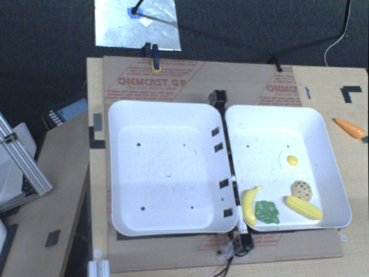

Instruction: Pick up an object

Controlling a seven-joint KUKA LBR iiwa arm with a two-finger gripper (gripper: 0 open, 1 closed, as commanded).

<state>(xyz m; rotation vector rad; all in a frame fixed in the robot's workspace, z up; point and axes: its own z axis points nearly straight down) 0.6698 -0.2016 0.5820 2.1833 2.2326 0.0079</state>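
Several toy foods lie in the right bin (323, 137). A yellow banana (249, 205) rests at its near left corner, touching a green leafy piece (267, 212). An ear of yellow corn (304, 208) lies near the front right, with a brown cookie (300, 189) just behind it. A fried egg with a yellow yolk (292, 160) sits further back.
The left bin (121, 154) stands beside the right one, joined by black clips (223, 166). An orange carrot (350, 128) lies on the bench outside the right bin. A shiny metal sheet (137, 16) lies beyond the bench at the back.
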